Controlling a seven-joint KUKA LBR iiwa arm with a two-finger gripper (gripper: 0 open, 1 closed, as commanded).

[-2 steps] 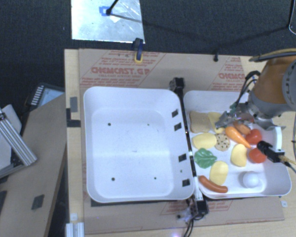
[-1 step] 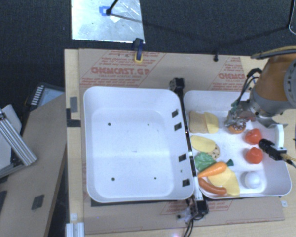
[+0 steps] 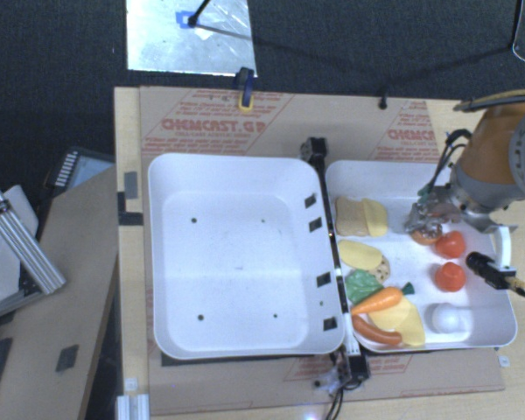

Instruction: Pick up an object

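1. Dark carpet surrounds your worktop [image 3: 201,112], a cardboard-covered board that carries two white bins side by side.
2. Your left bin [image 3: 236,256] sits toward the view's left; the right bin [image 3: 394,175] holds all the food items.
3. Your arm [image 3: 499,156], grey with an orange band, reaches in from the right and ends over the right bin's far right part.
4. Your jaws [image 3: 424,221] hang low there; you cannot tell from this angle how wide they stand or whether anything is between them.
5. A small brownish item [image 3: 423,233] lies directly at the jaws, too blurred to name.
6. One tomato [image 3: 451,244] sits just beside the jaws, toward the near side; a second tomato [image 3: 450,276] lies a little nearer still.
7. A white egg [image 3: 446,318] rests in the near right corner.
8. Bread [image 3: 360,217] and a potato [image 3: 363,256] lie left of the jaws, well apart from them.
9. A carrot [image 3: 376,300], a sausage [image 3: 378,332] and a green piece [image 3: 361,283] cluster near the bin's near left side.
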